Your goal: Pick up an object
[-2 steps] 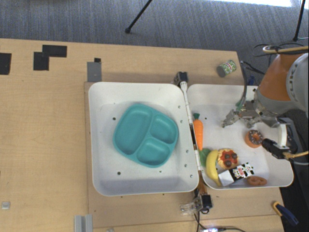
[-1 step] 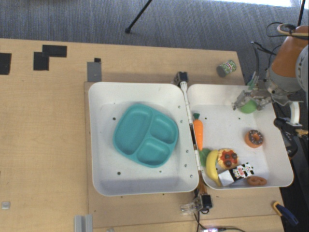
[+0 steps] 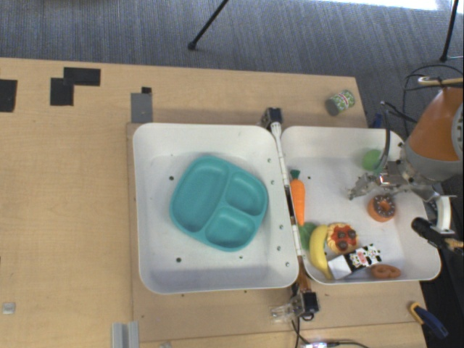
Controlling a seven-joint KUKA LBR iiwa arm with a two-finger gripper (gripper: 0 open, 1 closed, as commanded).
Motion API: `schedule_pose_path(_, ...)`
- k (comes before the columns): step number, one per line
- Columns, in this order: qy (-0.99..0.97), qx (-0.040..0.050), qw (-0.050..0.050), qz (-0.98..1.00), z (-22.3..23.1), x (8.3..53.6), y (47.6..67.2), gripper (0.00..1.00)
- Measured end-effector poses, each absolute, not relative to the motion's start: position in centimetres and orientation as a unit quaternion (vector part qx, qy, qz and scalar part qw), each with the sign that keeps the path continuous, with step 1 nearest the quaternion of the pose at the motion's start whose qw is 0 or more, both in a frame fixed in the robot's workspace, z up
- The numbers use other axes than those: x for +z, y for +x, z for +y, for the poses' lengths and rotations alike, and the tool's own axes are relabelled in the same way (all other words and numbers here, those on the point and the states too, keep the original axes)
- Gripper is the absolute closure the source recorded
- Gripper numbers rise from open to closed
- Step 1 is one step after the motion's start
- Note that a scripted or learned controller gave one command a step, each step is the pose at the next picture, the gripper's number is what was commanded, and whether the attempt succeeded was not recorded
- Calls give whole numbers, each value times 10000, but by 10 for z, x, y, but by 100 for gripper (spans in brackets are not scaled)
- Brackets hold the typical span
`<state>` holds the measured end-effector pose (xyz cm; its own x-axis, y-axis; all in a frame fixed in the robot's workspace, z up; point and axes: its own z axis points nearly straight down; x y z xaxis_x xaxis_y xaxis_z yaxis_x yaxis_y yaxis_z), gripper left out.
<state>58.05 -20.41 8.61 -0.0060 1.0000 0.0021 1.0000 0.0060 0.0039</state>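
Note:
The right bin (image 3: 326,147) holds several toy foods. A carrot (image 3: 297,198) lies along its left wall. A banana (image 3: 317,246), a pizza slice (image 3: 341,238), a black-and-white carton (image 3: 357,259) and a brown pretzel (image 3: 384,271) cluster at the front. An orange round donut (image 3: 382,208) lies at mid right, and a green ball (image 3: 373,158) sits behind it. My gripper (image 3: 377,187) hangs open between the green ball and the donut, just above the donut, with nothing between its fingers.
The left bin (image 3: 152,194) carries a teal divided plate (image 3: 220,202). A small green can (image 3: 340,101) lies on the bench behind the right bin. The grey and orange arm (image 3: 438,140) covers the right bin's far right edge.

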Motion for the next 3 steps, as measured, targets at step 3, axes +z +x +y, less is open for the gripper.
schedule_pose_path(3, 7047, 22, 17, 7095, -204, 86, 643, 0)
